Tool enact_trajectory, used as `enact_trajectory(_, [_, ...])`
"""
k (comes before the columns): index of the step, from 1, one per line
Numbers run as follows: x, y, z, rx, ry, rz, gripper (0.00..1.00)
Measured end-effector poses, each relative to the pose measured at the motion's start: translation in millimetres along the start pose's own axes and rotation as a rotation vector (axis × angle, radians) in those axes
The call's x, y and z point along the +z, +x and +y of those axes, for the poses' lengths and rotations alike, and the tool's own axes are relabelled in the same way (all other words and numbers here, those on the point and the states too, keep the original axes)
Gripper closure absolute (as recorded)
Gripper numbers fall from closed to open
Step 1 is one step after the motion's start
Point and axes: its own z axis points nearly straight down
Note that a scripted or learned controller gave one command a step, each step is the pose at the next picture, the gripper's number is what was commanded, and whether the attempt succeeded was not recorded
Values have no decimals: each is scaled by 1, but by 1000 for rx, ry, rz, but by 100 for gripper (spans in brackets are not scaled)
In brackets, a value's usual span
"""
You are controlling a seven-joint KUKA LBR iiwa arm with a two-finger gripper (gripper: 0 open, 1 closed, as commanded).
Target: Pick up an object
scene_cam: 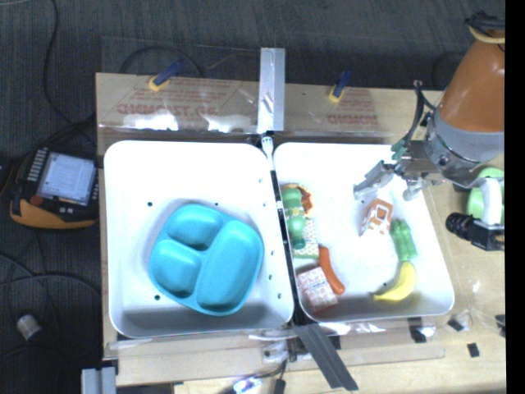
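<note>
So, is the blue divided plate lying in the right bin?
No, the blue divided plate lies in the left bin, while the banana lies in the right bin.

Divided tray (205, 257) in left bin (131, 171); banana (398, 284), hot dog (330, 271) in right bin (328, 162).

A dark grey carpet (205, 11) lies all around the pale wooden bench (480, 281), with black cables (33, 265) trailing left of it.

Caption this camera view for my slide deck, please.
Gripper above the right bin of toy food; blue tray in the left bin.
</note>
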Motion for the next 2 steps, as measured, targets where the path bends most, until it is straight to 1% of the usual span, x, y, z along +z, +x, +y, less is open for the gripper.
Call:
enact_trajectory(1, [74, -44, 27, -54, 1, -1, 0])
enact_trajectory(2, [178, -75, 31, -5, -2, 0, 0])
